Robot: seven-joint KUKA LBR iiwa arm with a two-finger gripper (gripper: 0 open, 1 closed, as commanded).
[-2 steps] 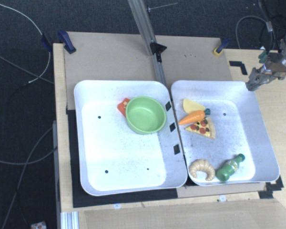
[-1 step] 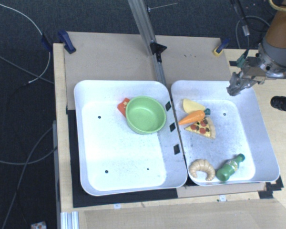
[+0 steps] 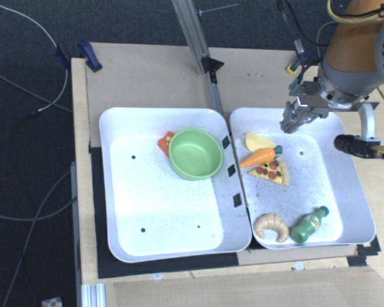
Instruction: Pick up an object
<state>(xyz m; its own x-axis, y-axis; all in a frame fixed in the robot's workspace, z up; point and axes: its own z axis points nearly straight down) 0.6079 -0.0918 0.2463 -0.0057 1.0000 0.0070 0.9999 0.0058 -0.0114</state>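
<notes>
Over the right bin's [image 3: 345,190] far edge, your claw [image 3: 297,121] hangs; can't tell if spread. Carrot [image 3: 257,157] lies just nearer, touching pizza slice [image 3: 271,171] and yellow piece [image 3: 258,141]. Risk: crowded descent clips a neighbour, carrot rolls away.

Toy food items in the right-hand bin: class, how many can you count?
5. Yellow piece at the top, carrot just below it, pizza slice under the carrot, croissant and green bottle near the bin's front edge. None looks hidden.
</notes>
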